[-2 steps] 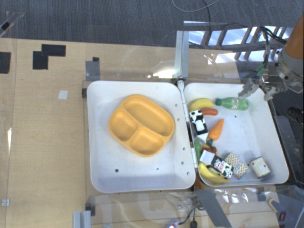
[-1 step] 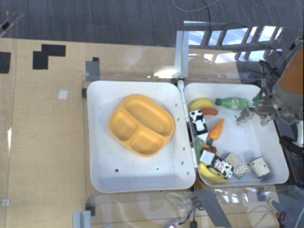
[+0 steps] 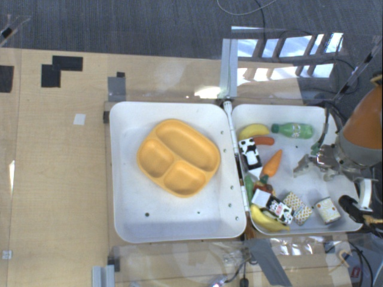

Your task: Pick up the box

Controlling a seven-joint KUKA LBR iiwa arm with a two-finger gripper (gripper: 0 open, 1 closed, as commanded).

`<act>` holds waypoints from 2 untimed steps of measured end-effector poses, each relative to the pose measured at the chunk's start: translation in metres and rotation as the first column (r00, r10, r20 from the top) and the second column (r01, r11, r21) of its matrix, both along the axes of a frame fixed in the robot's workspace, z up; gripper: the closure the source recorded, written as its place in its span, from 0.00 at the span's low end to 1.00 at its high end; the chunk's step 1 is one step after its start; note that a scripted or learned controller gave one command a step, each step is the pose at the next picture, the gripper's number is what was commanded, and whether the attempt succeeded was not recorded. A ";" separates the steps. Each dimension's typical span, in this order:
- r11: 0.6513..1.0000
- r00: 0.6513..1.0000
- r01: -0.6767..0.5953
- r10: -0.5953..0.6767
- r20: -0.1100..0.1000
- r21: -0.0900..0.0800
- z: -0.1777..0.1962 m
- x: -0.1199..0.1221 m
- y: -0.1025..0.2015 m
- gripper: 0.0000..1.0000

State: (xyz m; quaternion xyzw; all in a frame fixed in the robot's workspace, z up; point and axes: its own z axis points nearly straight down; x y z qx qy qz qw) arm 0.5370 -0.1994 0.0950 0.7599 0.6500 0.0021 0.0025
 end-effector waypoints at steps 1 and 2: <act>0.991 0.991 0.131 -0.131 0.006 0.000 -0.006 0.051 0.007 0.00; 0.930 0.930 0.368 -0.368 0.007 0.004 -0.005 -0.026 0.032 0.00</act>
